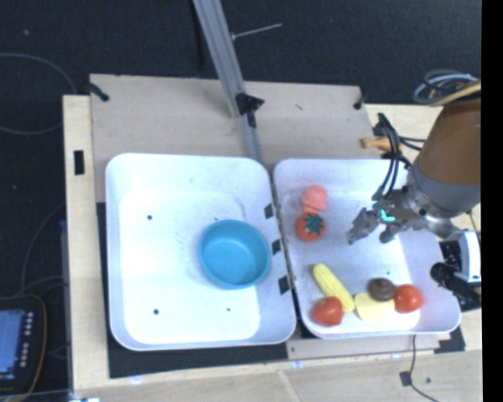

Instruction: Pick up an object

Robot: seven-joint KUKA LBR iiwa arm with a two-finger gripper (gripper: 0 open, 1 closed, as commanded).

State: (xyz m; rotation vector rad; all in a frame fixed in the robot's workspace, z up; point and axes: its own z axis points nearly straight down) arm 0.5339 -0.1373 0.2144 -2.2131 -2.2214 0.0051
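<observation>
My gripper [370, 229] hangs over the middle of the right bin [352, 172], fingers spread apart with nothing between them. To its left lie a pink round piece [315, 198] and a red strawberry-like piece [310, 226] with a green top. Nearer the front edge lie a yellow corn cob [332, 282], a red tomato [327, 311], a pale yellow piece [374, 306], a brown piece [381, 289] and another red piece [408, 298]. None of them touches the gripper.
The left bin [151, 182] holds a blue bowl [233, 253] near its right side. A grey metal post [222, 53] slants up from the bench behind the bins. Cables run along the arm at the right.
</observation>
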